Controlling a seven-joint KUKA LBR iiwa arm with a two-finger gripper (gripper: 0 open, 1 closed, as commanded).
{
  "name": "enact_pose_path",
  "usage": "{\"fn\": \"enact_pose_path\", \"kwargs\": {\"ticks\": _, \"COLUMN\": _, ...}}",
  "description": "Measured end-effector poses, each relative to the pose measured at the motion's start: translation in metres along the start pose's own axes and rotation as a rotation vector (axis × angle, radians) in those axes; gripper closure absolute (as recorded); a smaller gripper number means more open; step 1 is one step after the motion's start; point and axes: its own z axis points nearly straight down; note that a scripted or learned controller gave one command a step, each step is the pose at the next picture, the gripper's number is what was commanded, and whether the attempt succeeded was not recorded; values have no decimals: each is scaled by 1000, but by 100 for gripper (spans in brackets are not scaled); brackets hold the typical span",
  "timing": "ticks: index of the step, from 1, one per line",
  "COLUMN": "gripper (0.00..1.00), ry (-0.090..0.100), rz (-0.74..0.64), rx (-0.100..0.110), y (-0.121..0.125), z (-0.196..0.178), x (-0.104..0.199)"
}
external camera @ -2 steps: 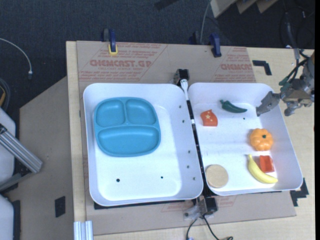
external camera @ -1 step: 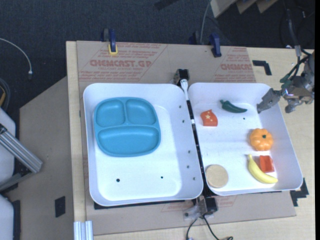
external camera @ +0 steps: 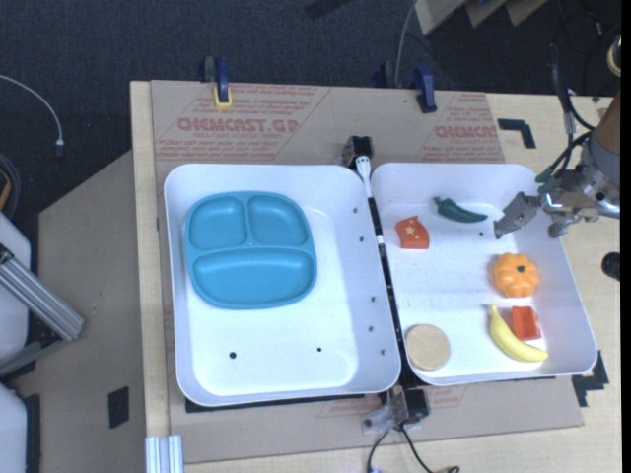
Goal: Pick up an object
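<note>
Hovering open, hand [external camera: 535, 217] above right bin [external camera: 463, 269], beside green pepper [external camera: 457, 210]

Dark blue carpet [external camera: 148, 28], brown bench board [external camera: 296, 116], blue clamps [external camera: 219, 73]

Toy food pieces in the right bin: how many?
6: green pepper at the back, red piece, pumpkin, banana beside a red block, tan disc in front.
</note>
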Motion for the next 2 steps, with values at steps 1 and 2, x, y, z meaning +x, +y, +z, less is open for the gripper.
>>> {"fn": "enact_pose_path", "kwargs": {"ticks": 1, "gripper": 0, "ry": 1, "rz": 0, "rx": 1, "y": 5, "z": 62, "x": 3}}
{"fn": "enact_pose_path", "kwargs": {"ticks": 2, "gripper": 0, "ry": -5, "rz": -2, "rx": -13, "y": 7, "z": 118, "x": 9}}
